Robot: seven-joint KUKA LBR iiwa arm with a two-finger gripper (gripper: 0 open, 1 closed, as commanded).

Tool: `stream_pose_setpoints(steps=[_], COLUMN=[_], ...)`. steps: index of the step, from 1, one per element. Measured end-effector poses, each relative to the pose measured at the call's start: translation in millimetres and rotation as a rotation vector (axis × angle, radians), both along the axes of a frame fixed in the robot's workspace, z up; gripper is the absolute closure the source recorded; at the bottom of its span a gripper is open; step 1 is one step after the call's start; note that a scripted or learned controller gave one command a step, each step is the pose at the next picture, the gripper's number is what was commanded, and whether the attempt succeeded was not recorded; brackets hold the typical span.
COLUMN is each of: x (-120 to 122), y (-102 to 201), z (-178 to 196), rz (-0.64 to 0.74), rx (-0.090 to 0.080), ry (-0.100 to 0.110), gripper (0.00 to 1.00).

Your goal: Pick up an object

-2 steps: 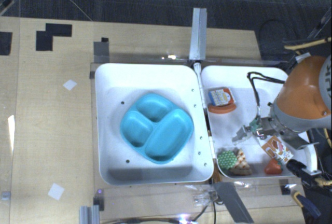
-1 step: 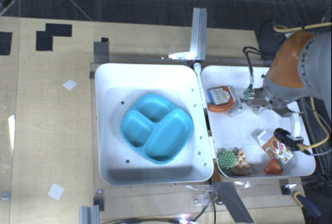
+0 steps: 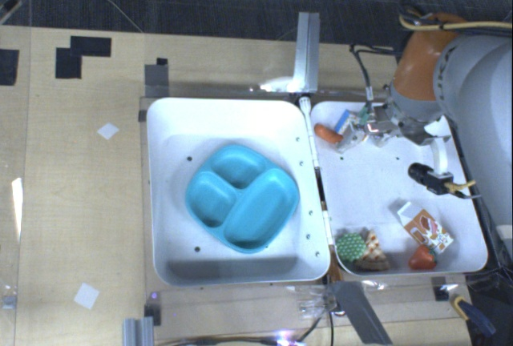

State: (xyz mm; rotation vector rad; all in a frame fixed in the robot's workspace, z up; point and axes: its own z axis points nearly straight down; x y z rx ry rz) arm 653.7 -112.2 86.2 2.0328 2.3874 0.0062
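Gripper (image 3: pixel 357 134) is hovering by the orange toy (image 3: pixel 325 132), open or shut I cannot tell; you should be aiming at its middle.

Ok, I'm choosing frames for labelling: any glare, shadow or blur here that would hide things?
Camera view: bright glare just behind the left bin; soft shadow along its near wall; the gripper looks blurred; the blue plate is evenly lit and sharp.

Right bin (image 3: pixel 385 184):
- orange carrot-like piece (image 3: pixel 325 132), lying flat in the upper left corner
- green knobbly piece (image 3: pixel 350 244) at the lower edge, touching a tan piece (image 3: pixel 373 256)
- small orange-and-white carton (image 3: pixel 427 229), lying askew
- red piece (image 3: pixel 422 259), just beside the carton

Left bin (image 3: pixel 164 176):
- blue three-compartment plate (image 3: pixel 242 197), centred
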Motion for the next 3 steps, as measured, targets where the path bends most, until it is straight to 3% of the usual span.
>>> stream_pose_setpoints(steps=[1, 2, 3], x=[15, 17, 20], y=[9, 20, 18], z=[33, 34, 17], rz=[0.339, 0.261, 0.276], rx=[-0.003, -0.002, -0.003], ry=[0.0, 0.001, 0.0], gripper=[0.0, 0.0, 0.0])
